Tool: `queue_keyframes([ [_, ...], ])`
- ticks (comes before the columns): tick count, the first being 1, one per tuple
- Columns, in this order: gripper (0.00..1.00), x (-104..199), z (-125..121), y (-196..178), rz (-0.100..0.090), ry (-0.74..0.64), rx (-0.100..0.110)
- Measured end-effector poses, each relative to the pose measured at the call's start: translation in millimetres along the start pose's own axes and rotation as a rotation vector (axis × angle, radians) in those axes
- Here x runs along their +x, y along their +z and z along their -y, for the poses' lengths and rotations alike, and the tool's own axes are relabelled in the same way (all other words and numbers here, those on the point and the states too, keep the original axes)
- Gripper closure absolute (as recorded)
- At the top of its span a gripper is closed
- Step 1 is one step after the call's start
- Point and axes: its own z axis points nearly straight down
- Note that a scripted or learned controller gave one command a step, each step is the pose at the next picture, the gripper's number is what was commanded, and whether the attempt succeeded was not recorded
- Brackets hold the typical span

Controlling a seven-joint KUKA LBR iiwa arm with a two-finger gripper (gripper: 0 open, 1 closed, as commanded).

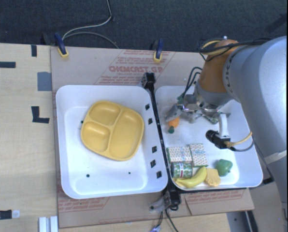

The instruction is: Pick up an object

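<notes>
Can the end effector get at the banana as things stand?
Probably yes. The banana lies exposed on top near the right bin's front rim, nothing over it. The end effector sits in the same bin. The can and yellow item crowd it, so finger clearance looks tight.

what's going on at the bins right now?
The KUKA arm reaches in from the right, and its gripper is low in the right bin, just above a small orange carrot toy. I can't tell whether it has hold of anything. At the near end of that bin lie two small boxes, a can, a banana and a green pepper. The left bin holds a yellow divided plate.
</notes>
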Motion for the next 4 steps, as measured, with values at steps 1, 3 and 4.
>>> queue_keyframes([
  [1,0.0,1.8,-41.9,1.0,0.0,0.001,0.002],
  [3,1.0,1.3,-41.9,-9.5,0.003,0.0,0.003],
  [4,1.0,54.5,-21.3,-99.6,-0.001,0.0,0.001],
])
